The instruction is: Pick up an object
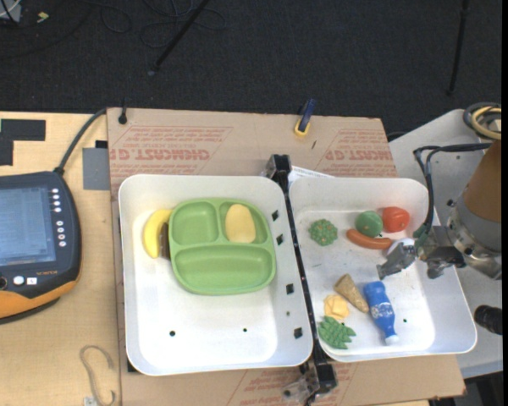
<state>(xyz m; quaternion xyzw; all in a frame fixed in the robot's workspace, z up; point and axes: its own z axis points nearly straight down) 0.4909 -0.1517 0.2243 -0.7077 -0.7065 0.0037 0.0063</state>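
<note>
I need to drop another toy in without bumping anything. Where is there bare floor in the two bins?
Left bin: the whole front strip below the green divided plate is bare. Right bin: only a small patch at the back left, behind the broccoli; the rest is crowded by toys, the blue bottle and the claw.

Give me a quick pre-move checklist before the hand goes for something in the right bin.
1. Hand above the right bin: ok, it sits over the bin's upper right part.
2. Nothing between its fingers: cannot tell.
3. Nearest targets unobstructed: ok, the blue bottle lies just below the hand, the orange carrot just left of it.
4. Items spaced for a clean grasp: not ok, the carrot touches the green ball and the red tomato.
5. Green broccoli alone: ok, nothing touches it.
</note>
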